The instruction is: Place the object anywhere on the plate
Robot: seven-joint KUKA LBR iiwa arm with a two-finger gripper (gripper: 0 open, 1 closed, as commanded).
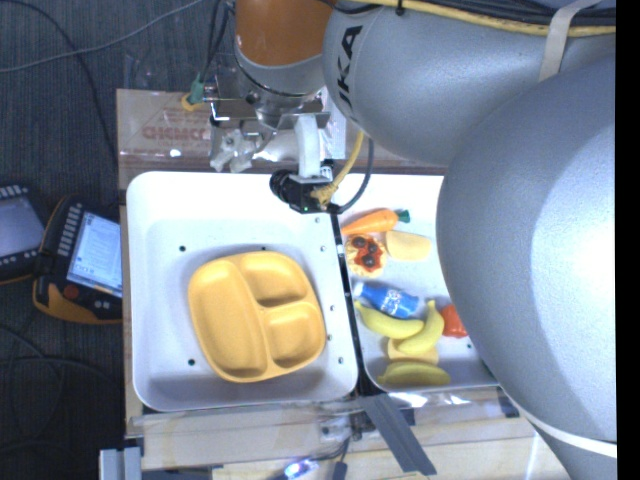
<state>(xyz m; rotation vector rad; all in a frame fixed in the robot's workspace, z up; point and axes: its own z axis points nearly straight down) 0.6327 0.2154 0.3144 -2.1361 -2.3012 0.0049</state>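
A yellow plate (pixel 255 313) with three compartments lies in the middle of the left bin (pixel 160 228), with nothing on it. My gripper (pixel 240 153) hangs over the far rim of that bin, beyond the plate and a little left of the divider between the bins. I see no object in it. The toy foods lie in the right bin (pixel 425 190): an orange carrot (pixel 368 220), an orange slice with dark spots (pixel 366 253), a pale yellow piece (pixel 408 245), a blue bottle (pixel 392 301) and yellow bananas (pixel 405 328).
The big grey arm covers the right side of the right bin. A small red piece (pixel 452 320) peeks out beside it. A handheld pendant (pixel 85 263) and cables lie on the dark floor to the left of the bench.
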